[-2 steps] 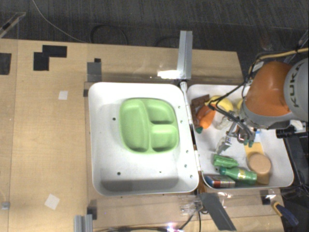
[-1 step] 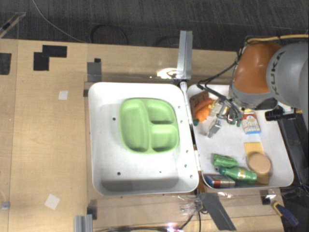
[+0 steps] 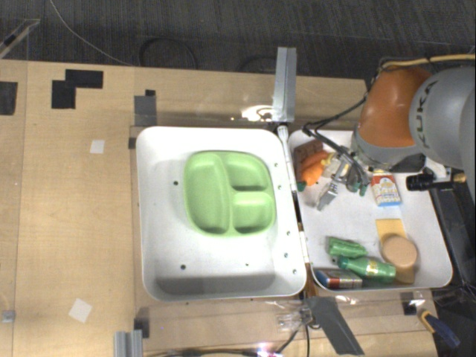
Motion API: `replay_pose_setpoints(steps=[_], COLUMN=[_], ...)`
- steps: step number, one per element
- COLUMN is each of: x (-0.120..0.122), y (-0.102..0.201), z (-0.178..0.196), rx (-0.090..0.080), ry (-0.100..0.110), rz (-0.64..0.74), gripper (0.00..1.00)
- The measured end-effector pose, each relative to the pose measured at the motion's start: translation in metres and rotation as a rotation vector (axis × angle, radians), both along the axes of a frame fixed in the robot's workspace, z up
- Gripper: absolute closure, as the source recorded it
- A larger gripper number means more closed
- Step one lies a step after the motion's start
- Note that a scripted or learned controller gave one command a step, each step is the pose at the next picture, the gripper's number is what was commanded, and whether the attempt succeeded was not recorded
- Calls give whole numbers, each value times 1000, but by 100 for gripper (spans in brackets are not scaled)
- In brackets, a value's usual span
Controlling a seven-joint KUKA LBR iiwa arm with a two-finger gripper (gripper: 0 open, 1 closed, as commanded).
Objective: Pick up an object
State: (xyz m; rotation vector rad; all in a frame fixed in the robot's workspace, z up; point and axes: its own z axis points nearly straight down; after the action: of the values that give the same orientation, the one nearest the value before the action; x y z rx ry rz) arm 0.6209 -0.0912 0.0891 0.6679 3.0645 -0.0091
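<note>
My gripper hangs over the upper left part of the right bin, reaching in from the grey arm with its orange band. Just left of it lie an orange object and a brown one, close against the bin's left wall. A small red and white box sits just right of the gripper. I see nothing held in the gripper.
Lower in the right bin are a yellow block, a tan round object, two green bottles and a red and blue item. The left bin holds a green divided tray.
</note>
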Motion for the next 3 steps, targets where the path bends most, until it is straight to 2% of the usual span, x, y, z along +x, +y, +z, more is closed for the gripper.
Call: replay_pose_setpoints(steps=[1, 2, 3], x=[18, -36, -91], y=[1, 3, 6], z=[0, 1, 2], rx=[4, 7, 6], ry=[8, -10, -14], rz=[-126, -78, -25], gripper=[0, 0, 0])
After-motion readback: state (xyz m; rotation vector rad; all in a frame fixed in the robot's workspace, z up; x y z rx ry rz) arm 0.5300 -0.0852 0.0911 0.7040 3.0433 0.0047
